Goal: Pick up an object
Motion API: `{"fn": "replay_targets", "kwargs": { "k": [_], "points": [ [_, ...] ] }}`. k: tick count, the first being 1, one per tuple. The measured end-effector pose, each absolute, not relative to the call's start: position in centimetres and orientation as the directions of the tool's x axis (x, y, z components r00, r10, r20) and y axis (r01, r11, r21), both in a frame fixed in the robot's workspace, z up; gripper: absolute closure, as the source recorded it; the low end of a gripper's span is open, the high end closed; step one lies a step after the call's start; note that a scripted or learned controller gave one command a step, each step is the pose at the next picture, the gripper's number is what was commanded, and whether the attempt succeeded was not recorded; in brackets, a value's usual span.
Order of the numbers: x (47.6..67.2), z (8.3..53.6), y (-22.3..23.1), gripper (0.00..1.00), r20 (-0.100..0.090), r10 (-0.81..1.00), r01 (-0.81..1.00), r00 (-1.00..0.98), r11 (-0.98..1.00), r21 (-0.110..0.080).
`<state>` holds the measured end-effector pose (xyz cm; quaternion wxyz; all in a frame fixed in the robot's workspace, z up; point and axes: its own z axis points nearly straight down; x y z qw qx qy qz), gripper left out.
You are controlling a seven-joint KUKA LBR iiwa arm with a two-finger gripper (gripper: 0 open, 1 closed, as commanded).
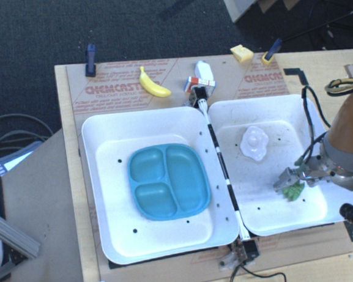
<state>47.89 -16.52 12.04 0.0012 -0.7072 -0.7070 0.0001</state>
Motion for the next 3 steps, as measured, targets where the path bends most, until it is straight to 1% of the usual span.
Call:
{"fn": "replay_targets", "kwargs": {
  "k": [1, 2, 3],
  "points": [
    [50.7, 8.4, -15.8, 0.00, 0.000, 1.000, 1.000, -0.001, 0.001, 0.001],
    [52.9, 18.1, -18.1, 0.00, -0.002, 1.000, 1.000, 0.000, 0.000, 0.003],
    [49.2, 16.1, -22.4, 0.00, -0.001, 1.000, 1.000, 0.001, -0.001, -0.002]
  ]
}}
